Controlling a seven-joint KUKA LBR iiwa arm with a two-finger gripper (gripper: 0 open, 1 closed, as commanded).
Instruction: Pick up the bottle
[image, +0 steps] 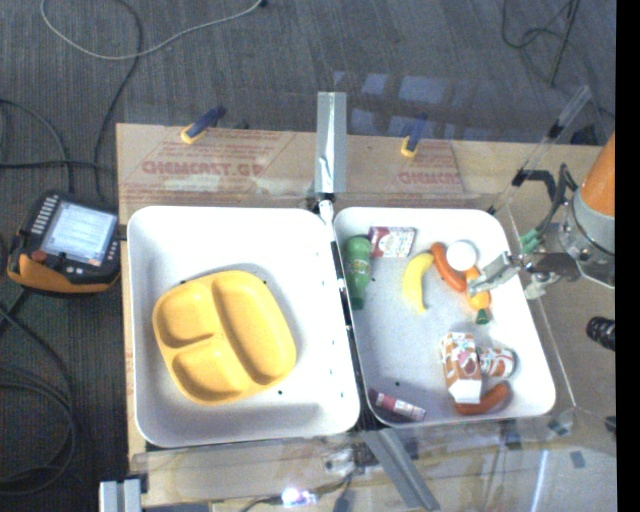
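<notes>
A dark carpeted floor with trailing cables surrounds a brown worktop (250, 165) that carries two shallow white bins side by side, with a teach pendant (65, 243) lying off to the left of the view. The left bin (150, 400) holds a yellow divided tray (224, 333). The right bin (520, 400) holds the clutter: the green bottle (357, 266) lies against the bin's left wall, near the divider between the bins, its long axis running roughly from the far side toward the near side with the darker end pointing nearer. Just beside it, toward the far wall, is a small red-and-white carton (392, 241), and a banana (415, 280) lies a little further right. An orange carrot-like piece (448, 268) and a white round lid (462, 255) sit near the right part of the bin, and a printed cup (470, 360) with a sausage-like item (483, 400) lies toward the near right corner. The gripper (497, 272) hangs over the right side of that bin, close to the carrot and lid, with nothing visibly between its parts; whether it is spread or closed I cannot tell at this size. The bottle lies well apart from it, across the bin toward the view's left, so the coming move would probably have to cross over the banana and line up across the bottle's long axis, with the bin wall leaving little room on one side.
</notes>
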